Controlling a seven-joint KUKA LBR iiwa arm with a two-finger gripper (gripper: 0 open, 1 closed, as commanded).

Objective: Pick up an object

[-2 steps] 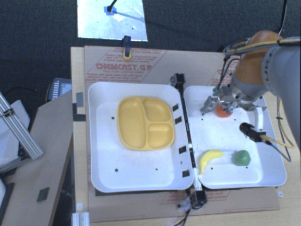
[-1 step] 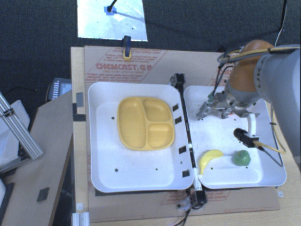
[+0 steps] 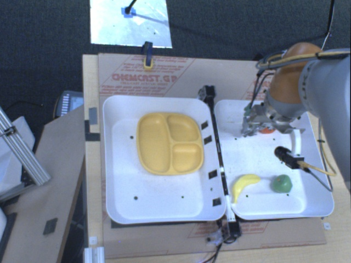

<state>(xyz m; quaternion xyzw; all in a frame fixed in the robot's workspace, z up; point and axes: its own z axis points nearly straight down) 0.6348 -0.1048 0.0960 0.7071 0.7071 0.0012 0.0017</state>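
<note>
My gripper [image 3: 251, 127] is low over the far part of the right bin [image 3: 258, 207], pointing down near its left wall. A small orange-red thing [image 3: 267, 130] peeks out just to the gripper's right, mostly hidden by the wrist; whether the gripper touches it is not visible. A yellow banana [image 3: 244, 184] lies at the front left of this bin. A green round fruit [image 3: 282, 183] sits to the banana's right. Both are well in front of the gripper.
The left bin [image 3: 118, 196] holds a yellow divided plate [image 3: 169, 143] in its middle. A black ridge with clips [image 3: 215, 147] separates the two bins. The grey arm [image 3: 323, 86] with its orange band comes in over the right bin's far right corner.
</note>
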